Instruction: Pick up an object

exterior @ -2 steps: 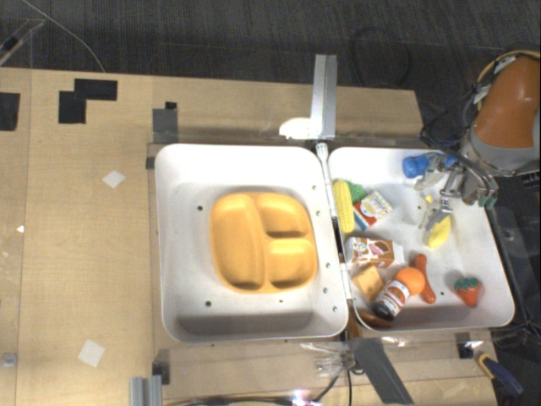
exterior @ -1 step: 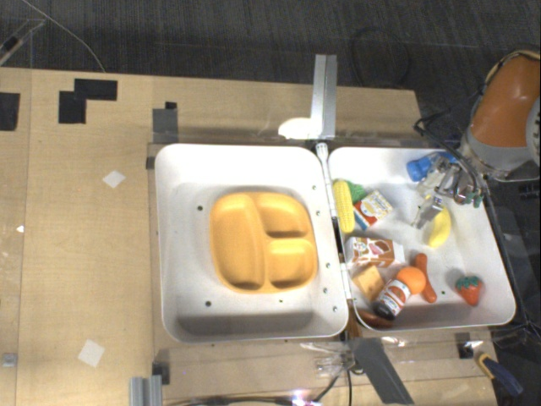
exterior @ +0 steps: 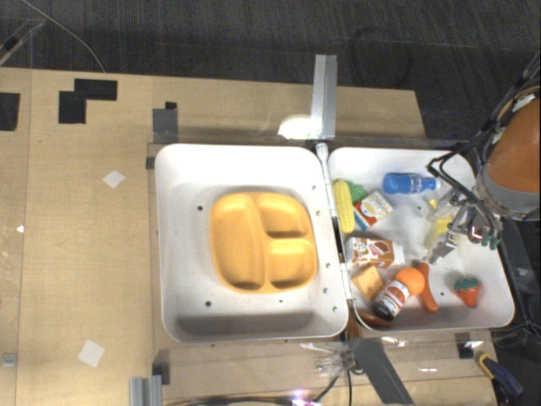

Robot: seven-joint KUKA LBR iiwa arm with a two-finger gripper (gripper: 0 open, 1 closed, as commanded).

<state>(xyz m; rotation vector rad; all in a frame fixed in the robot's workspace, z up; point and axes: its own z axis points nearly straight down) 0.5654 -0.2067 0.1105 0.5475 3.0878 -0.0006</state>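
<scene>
Over the right-hand shallow white plastic bin (exterior: 505, 315) the grey arm's two-finger gripper (exterior: 445, 242) is hanging low, and whether it is released or clenched I cannot tell, since it is blurring into the cables around it. Nothing is visibly sitting in its grasp. Scattered below and to its left are lying one blue plastic bottle (exterior: 408, 183), one yellow toy corn cob (exterior: 342, 205) against the bin's left wall, one red-and-white snack packet (exterior: 373, 210), one brown printed pouch (exterior: 373, 250), one tan cracker-like block (exterior: 366, 281), one small dark-capped sauce bottle (exterior: 390, 299), one round orange toy fruit (exterior: 412, 279) touching that bottle, and one small red strawberry (exterior: 467, 290), possibly a carrot-like piece. One yellow three-compartment plastic tray (exterior: 258, 239) is resting in the left white bin (exterior: 182, 193)
</scene>
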